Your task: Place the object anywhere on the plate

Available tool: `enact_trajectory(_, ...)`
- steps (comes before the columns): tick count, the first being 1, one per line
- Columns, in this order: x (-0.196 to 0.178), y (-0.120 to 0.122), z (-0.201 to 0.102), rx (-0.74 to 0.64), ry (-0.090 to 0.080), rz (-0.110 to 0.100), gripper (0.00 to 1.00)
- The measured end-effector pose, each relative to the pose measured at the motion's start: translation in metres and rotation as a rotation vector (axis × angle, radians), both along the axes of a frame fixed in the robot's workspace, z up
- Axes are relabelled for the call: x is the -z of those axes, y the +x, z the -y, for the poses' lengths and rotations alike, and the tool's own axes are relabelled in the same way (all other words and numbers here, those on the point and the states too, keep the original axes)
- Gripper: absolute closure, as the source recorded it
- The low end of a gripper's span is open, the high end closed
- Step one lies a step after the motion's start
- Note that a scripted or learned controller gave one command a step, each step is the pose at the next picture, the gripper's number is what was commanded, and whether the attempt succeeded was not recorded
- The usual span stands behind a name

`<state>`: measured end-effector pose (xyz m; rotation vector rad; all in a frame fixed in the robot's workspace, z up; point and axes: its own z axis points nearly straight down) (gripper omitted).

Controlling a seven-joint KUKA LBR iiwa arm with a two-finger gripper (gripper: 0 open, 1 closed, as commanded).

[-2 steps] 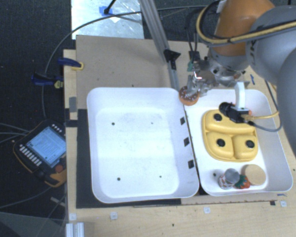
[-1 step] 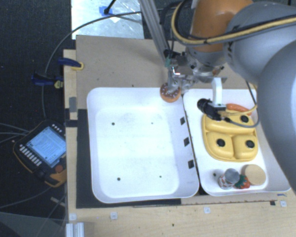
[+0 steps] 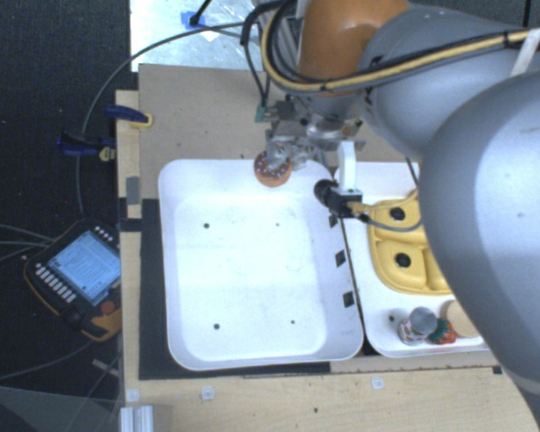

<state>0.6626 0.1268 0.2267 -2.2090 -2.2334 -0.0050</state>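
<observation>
A small round brown-orange object point(image 3: 272, 171) hangs at the tip of my gripper point(image 3: 277, 162), over the far rim of the left bin point(image 3: 243, 331). The gripper is shut on it, and the fingers cover its top. The yellow plate point(image 3: 398, 246), with dark round spots on it, lies in the right bin point(image 3: 378, 342), to the right of the gripper and nearer the camera. The grey arm hides much of the plate and of that bin.
A small grey and red-green item point(image 3: 421, 324) lies at the front of the right bin, below the plate. A teach pendant point(image 3: 76, 273) sits off the bench at the left. Cables and blue clamps point(image 3: 126, 113) lie along the bench's far left edge.
</observation>
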Motion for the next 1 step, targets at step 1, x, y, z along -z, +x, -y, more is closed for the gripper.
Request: enact_trajectory(1,-0.0005,0.0001,0.0041,0.006,-0.002,0.000,0.00)
